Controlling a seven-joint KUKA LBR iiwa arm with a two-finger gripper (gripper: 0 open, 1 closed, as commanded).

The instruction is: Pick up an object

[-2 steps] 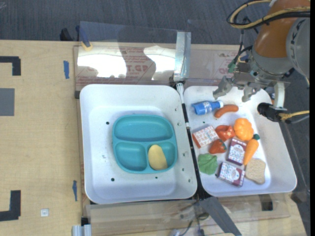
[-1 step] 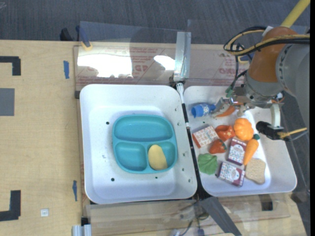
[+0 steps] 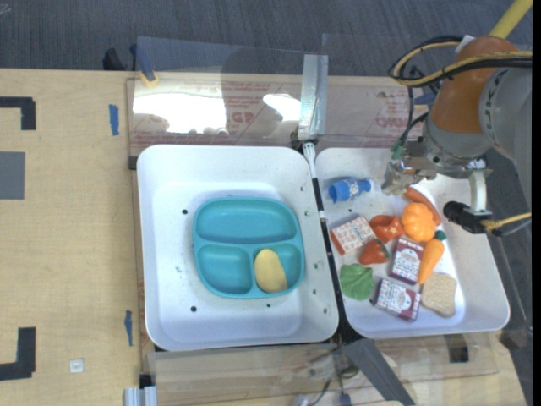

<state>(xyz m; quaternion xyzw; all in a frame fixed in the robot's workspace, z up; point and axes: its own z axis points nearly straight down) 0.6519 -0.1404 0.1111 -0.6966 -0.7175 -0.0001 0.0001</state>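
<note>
Pincer [image 3: 397, 176] | above right bin's far end | blue bottle [image 3: 348, 189] just left

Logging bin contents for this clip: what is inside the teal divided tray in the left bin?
The teal tray holds one yellow, potato-like object, lying in its lower right compartment. The other compartments show bare teal. Whatever lies under the yellow object is covered.
</note>
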